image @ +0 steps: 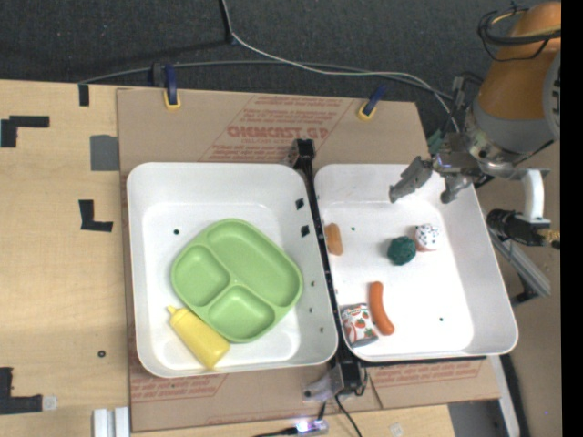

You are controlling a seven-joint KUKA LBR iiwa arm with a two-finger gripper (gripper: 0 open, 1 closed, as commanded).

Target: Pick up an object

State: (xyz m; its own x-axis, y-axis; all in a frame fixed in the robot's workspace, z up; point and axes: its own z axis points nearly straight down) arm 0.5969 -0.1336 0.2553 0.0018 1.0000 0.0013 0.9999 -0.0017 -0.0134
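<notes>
While the gripper (428, 182) hangs spread and empty over the right bin (474, 244) — nothing lifted yet — the green ball (401, 250) lies below it, leaving descent and grasp undone.

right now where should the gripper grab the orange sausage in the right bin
Grip the sausage across its middle, coming straight down from above. It lies flat in the right bin, long and thin, running from upper left to lower right, so the fingers should close across its narrow width. A small carton sits close on its left, so keep that finger tight in. The gripper looks open.
</notes>
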